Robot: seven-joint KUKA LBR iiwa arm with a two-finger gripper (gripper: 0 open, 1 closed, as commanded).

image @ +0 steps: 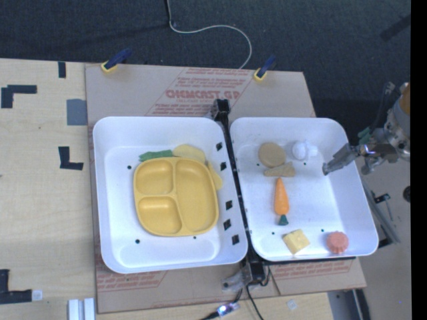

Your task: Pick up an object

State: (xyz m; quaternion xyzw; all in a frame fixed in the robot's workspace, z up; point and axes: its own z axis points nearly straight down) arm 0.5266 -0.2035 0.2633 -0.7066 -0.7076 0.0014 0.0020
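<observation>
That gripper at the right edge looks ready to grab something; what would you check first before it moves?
1. Gripper free of any object: ok, nothing shows between its fingers.
2. Finger opening: cannot tell, too small and blurred.
3. Gripper over a target: not ok, it sits at the right bin's rim, apart from every item.
4. Targets lying separate: ok for the carrot, yellow block and pink item.
5. Crowded spot: not ok, the tan round piece touches a flat piece below it.
</observation>
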